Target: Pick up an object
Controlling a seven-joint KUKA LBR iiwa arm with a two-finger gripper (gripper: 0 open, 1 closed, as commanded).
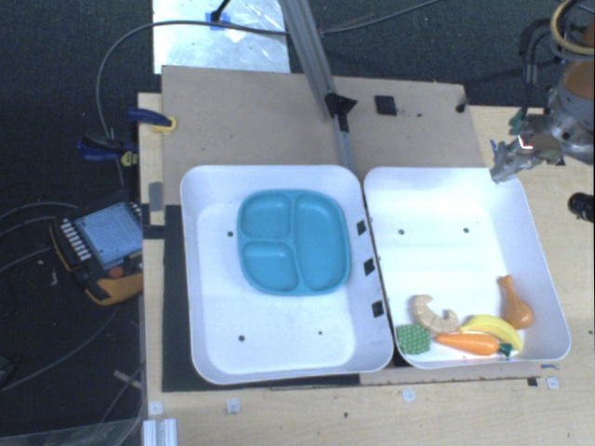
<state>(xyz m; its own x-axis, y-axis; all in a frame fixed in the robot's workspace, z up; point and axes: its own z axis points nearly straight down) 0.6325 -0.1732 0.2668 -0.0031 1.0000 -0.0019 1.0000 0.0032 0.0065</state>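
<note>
Several toy foods lie in the near right corner of the right bin (446, 203): a yellow banana (493, 326), an orange carrot (468, 344), a brown drumstick (514, 302), a beige curved piece (433, 315) and a small green piece (414, 339). My gripper (509, 160) hangs at the far right, above the bin's back right corner, well away from the foods. Nothing shows between its fingers.
A blue divided plate (295, 242) rests in the left bin (214, 342). A grey pole (311, 45) slants across the back of the bench. Clamps (149, 119) and a handheld device (100, 235) sit off the bench to the left.
</note>
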